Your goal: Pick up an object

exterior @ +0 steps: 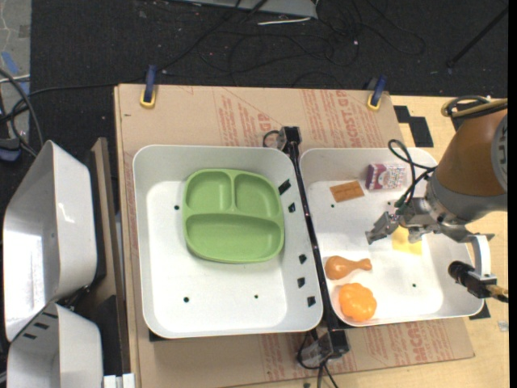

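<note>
Nearest, a round orange plastic fruit (357, 301) lies unheld in the right white bin (319, 164); farther right, the claw (396, 227), its state unclear, hovers over a yellow block (409, 243), needing descent.

A robotics lab: clamped cardboard bench (242, 111); loose cables (242, 31) on dark floor; white bins (153, 241).

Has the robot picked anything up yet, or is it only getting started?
Nothing looks lifted yet. The gripper is low in the right bin, beside a yellow piece. The orange drumstick toy, orange fruit, brown cracker and purple carton lie there. The grab and lift remain.
</note>
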Available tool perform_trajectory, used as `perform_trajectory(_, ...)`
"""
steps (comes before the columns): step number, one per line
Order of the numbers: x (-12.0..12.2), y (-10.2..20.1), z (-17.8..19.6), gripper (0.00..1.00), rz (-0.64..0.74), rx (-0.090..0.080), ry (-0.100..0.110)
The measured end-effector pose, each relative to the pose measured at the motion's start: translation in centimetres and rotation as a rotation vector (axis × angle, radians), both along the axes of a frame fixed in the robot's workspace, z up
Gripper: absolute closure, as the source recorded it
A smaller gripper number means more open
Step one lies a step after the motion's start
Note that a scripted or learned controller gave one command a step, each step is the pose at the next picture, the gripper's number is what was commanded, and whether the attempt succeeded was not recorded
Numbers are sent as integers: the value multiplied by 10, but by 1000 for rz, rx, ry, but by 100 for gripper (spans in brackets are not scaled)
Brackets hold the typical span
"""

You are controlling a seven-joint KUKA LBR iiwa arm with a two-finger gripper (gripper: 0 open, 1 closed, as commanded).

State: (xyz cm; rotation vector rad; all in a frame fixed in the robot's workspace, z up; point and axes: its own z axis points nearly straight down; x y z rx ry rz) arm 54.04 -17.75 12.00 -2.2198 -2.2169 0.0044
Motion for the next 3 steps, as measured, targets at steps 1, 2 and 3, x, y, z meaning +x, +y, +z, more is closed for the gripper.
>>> perform_trajectory(1,1,0,14,100,0,-2,-6)
perform_trajectory(2,1,9,61,100,5,-3,-10)
perform_trajectory(3,12,11,110,100,5,-3,-11)
